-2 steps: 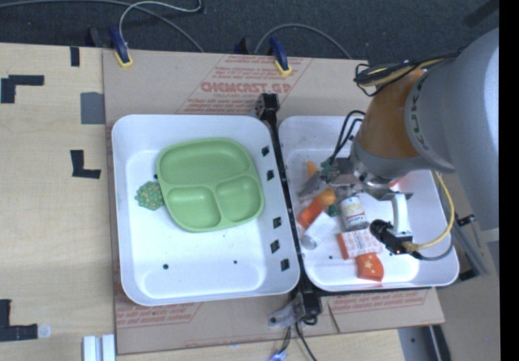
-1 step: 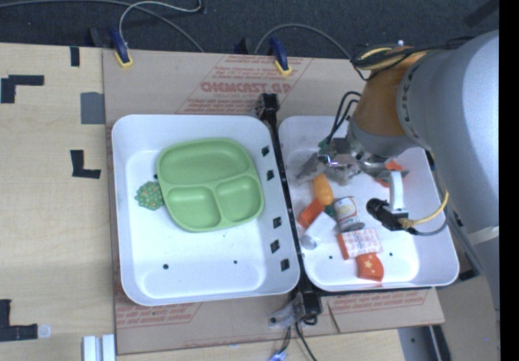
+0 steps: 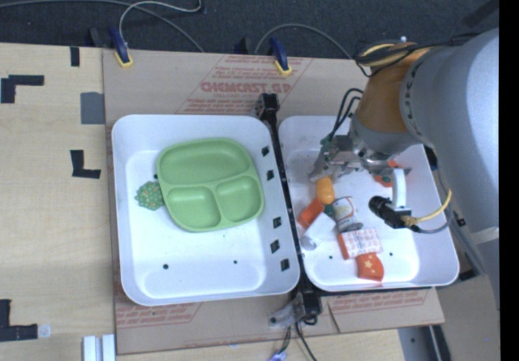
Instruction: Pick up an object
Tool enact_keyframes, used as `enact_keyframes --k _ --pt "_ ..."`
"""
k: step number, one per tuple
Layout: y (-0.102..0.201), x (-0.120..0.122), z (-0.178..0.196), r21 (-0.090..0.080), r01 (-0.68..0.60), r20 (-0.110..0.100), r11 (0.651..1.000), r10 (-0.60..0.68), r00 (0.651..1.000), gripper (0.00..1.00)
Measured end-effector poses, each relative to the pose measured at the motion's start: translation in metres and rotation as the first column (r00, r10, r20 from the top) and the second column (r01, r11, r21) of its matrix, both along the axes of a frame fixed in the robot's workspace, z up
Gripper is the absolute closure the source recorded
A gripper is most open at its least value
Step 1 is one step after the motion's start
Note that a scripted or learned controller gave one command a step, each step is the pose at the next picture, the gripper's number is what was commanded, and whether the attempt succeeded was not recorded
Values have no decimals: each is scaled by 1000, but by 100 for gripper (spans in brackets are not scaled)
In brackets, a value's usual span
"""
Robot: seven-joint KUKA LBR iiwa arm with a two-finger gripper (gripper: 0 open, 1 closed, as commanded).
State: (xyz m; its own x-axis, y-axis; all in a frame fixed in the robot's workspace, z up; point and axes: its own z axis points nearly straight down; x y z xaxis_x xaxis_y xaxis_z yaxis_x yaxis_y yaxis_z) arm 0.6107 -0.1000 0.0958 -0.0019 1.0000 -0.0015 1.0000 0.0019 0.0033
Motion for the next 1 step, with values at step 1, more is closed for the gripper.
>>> enact_keyframes --k 1 --pt "70 -11 88 2 -1 -4 1000 1 1000 100"
